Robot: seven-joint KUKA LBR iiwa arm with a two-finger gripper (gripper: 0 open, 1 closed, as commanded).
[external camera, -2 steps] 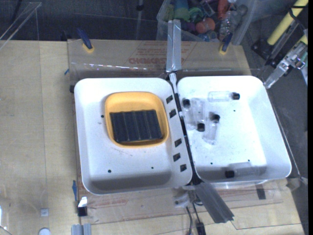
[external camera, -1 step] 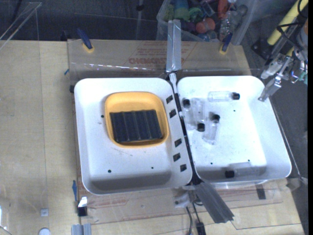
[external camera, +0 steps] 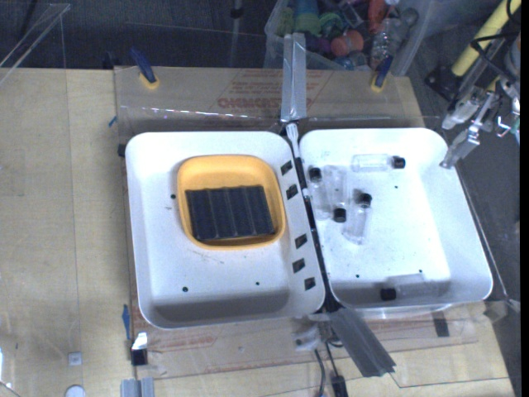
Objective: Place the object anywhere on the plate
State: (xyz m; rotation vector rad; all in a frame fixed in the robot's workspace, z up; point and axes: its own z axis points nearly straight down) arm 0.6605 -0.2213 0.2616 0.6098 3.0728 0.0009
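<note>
A yellow plate (external camera: 188, 174) with rounded corners sits in the left bin (external camera: 153, 255). A dark ribbed rectangular object (external camera: 230, 212) lies flat on the plate, filling most of its floor. Several clear vials with black caps lie in the right bin (external camera: 446, 238): one (external camera: 374, 163) near the back wall, a cluster (external camera: 343, 198) left of centre, and one (external camera: 409, 287) against the front wall. My gripper (external camera: 459, 137) hangs outside the right bin, just past its back right corner, far from the plate. Nothing shows in its grasp.
A raised divider (external camera: 302, 222) with black marks separates the two bins. A clear box of colourful toys (external camera: 347, 11) stands behind the bench. Blue clamps (external camera: 146, 71) hold a plastic sheet at the back edge.
</note>
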